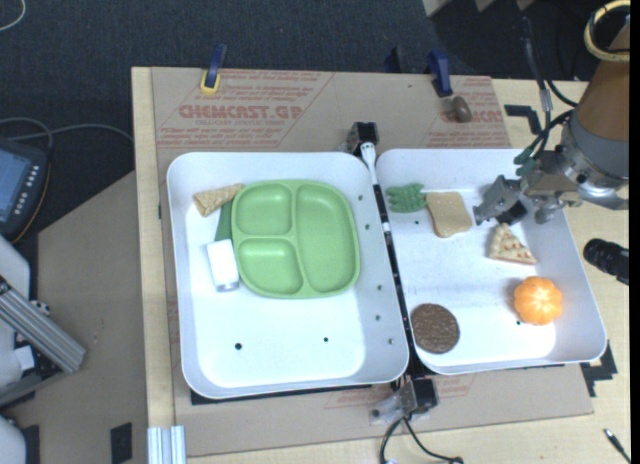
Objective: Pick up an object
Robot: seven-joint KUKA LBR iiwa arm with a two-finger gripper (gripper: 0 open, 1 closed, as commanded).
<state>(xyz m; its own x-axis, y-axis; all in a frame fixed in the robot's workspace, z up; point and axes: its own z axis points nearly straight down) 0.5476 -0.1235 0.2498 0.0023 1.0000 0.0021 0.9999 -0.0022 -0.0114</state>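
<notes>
the brown board [300,102] under the bins bears red print — "chemcast g p" — faint elsewhere.

The arm [606,112] is cut off by the right edge; the green plate [296,236] partly hides a dark green piece [225,220].

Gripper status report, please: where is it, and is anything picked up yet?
Gripper over right bin, nothing held. Pizza slice just below it. Bread and orange nearby.

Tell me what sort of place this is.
Probably a robotics lab test bench rather than a kitchen. Two shallow white bins sit on a clamped board, holding toy food such as a small orange fruit and a green sectioned plastic plate, with a grey robot arm reaching in.
</notes>
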